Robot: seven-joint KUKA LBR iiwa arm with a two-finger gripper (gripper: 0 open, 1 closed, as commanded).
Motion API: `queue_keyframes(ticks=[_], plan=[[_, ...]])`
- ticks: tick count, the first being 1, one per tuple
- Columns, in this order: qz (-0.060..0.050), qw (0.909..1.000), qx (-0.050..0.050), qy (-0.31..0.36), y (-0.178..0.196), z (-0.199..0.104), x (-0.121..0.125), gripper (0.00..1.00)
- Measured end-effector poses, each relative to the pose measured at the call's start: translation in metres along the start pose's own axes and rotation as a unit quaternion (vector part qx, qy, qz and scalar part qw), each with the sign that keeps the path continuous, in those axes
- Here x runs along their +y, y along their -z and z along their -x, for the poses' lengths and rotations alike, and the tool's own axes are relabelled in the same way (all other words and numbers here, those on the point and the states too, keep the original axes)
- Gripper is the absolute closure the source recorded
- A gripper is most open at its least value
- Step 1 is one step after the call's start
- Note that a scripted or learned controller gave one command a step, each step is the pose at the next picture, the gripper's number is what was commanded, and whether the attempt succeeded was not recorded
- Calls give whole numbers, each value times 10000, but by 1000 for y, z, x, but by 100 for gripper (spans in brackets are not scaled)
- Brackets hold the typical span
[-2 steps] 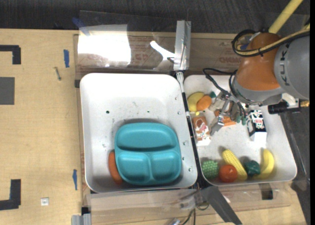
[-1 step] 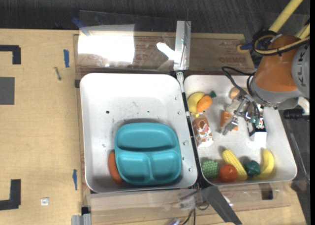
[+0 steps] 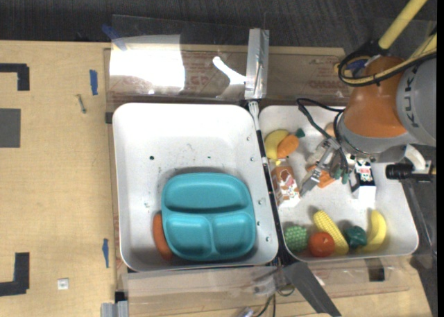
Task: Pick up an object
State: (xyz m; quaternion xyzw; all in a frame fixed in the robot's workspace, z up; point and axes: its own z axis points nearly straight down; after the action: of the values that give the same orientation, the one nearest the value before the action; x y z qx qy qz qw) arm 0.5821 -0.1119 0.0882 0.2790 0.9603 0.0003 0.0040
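— Start at the left of the frame. What's in the left bin (image 3: pixel 132 142)?

— A teal divided tray (image 3: pixel 207 216), lying low in that bin, with something orange (image 3: pixel 159 234) poking out from under its left edge. I can't tell what that orange thing is. Nothing the arm is near.

— And the right bin (image 3: pixel 402 211)?

— That's where the pickings are. Along its left wall there's a small packet (image 3: pixel 285 184), long axis running up and down the frame. Above it, toward the bin's upper left, a yellow toy fruit (image 3: pixel 275 141) with an orange carrot-like piece (image 3: pixel 288 145) touching it. Along the bottom edge: a green bumpy toy (image 3: pixel 295 236), a red tomato (image 3: pixel 320 243), a yellow corn cob (image 3: pixel 330 229) lying at a slant, a dark green piece (image 3: pixel 356 236), then a banana (image 3: pixel 377 229) at the lower right.

— Where's the gripper (image 3: pixel 320 174) in all that?

— Centre of the right bin, hanging off the orange-banded arm (image 3: pixel 374 107) that comes in from the upper right. I can't make out how its jaws stand; it's a tangle of metal and wires from up here.

— So what's closest?

— The packet, I'd say, just beside the gripper to its left and slightly lower. The corn cob sits below it, farther off. If it goes for the packet, it needs a short shift left, with the fingers closing across the packet's narrow width.
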Motion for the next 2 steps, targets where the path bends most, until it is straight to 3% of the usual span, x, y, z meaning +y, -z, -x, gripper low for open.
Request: queue_keyframes(ticks=[1, 2], plan=[[10, 10000, 6, 85, 0, -1, -25, 0], [18, 9999, -20, 97, 10, 1, -24, 100]])
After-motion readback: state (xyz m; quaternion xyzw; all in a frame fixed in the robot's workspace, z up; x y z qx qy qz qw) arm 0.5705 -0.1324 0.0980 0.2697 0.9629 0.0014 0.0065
